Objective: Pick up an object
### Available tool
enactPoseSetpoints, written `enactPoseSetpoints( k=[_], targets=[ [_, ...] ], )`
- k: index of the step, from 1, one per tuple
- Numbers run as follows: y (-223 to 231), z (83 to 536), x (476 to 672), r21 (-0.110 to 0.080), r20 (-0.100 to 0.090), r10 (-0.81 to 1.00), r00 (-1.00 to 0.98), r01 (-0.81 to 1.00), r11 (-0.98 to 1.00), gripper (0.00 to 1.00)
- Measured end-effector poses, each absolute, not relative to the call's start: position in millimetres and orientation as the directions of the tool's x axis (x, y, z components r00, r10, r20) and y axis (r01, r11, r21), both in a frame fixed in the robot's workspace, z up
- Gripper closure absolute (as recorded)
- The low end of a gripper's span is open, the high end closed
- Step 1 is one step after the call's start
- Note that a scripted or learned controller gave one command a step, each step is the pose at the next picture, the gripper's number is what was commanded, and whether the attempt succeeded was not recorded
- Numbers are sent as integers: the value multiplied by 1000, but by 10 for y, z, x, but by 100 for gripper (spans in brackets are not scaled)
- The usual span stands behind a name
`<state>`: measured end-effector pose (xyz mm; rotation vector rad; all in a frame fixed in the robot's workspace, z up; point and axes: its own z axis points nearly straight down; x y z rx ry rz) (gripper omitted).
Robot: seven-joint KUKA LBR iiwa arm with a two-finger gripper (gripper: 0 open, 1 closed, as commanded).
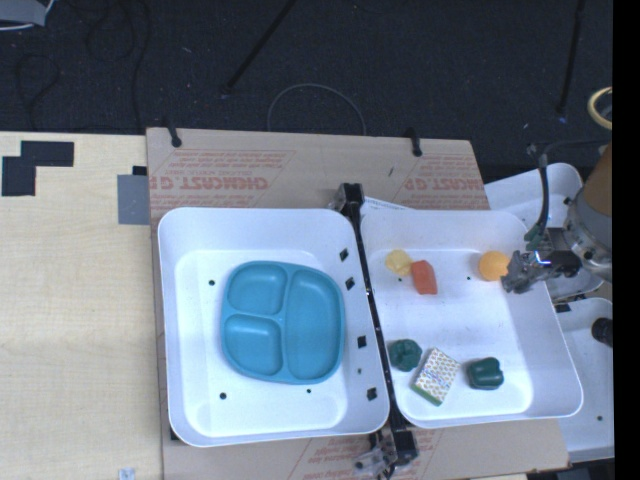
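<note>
From my end the gripper is sitting at the right rim of the right bin, and honestly I can't tell from this angle whether the jaws are apart or together, it's just a dark metal clump up there. Closest thing to it is the orange ball, just beside the jaws on their left, maybe touching, can't say for sure; it's round so there's no long axis to speak of. Further left of the jaws is the red block, long axis running roughly up-down in the view with a slight tilt, and the yellow piece is right up against its upper left corner. Below the jaws and a bit left there's the green pepper-looking thing, lying with its longer side across the view. Next to that, left of it, the patterned box sits tilted on a diagonal, and the dark green round lump is just beside its upper left edge. Well apart from the jaws, over in the left bin, is the blue divided plate.
</note>
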<state>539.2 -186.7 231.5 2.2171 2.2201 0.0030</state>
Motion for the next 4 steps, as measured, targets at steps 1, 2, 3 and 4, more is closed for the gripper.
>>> enactPoseSetpoints(
  k=[1, 2, 3, 4],
  targets=[
    [-1874, 2329, 5391, -1, 0, 1000, -1, 1000, 1, 100],
    [-1377, 2220, 5277, -5, 3, 1000, -3, 1000, 3, 100],
    [-759, 2216, 5268, -4, 3, 1000, -5, 1000, 5, 100],
    [-268, 2118, 5213, -5, 2, 1000, -3, 1000, 3, 100]
  ],
)
